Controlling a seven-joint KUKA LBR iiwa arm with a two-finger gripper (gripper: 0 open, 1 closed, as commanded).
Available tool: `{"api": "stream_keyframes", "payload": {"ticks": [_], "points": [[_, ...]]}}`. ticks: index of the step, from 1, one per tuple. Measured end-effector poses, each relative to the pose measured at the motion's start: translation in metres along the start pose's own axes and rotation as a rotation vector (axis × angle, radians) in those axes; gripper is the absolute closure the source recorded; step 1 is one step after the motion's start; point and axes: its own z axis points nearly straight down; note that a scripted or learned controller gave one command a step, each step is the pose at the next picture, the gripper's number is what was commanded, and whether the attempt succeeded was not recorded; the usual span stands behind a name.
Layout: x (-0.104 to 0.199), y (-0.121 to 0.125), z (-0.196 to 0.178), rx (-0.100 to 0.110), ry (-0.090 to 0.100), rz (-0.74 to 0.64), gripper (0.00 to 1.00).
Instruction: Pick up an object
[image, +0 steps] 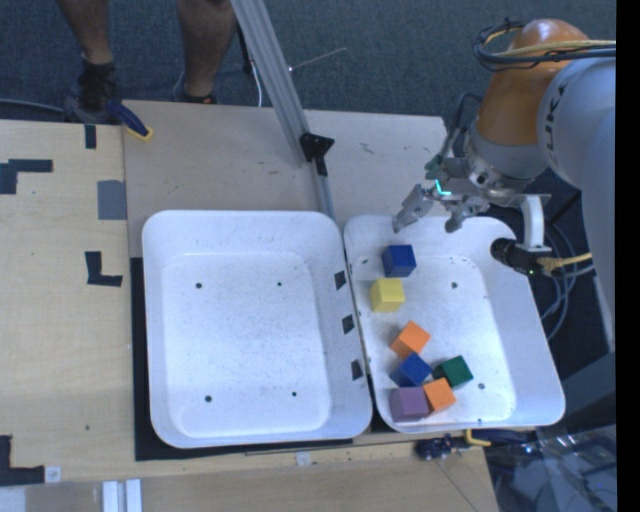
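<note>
Camera view: the gripper (432, 214) is seen spread wide, empty, above the right bin's (520, 330) far edge — a blue cube (399, 260) lies just nearer.

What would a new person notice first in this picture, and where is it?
Probably the cluster of coloured cubes in the right bin: a blue cube and a yellow cube at the far end. Above that far rim hangs the open gripper, holding nothing.

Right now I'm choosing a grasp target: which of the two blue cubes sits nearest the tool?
The blue cube at the right bin's far end, just beyond the yellow cube. The tool hovers open close above it; the other blue cube sits in the near cluster.
</note>
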Motion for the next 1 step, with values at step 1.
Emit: {"api": "stream_keyframes", "payload": {"ticks": [1], "points": [[0.0000,0.0010,-0.0032,-0.005,0.000,0.000,0.00]]}}
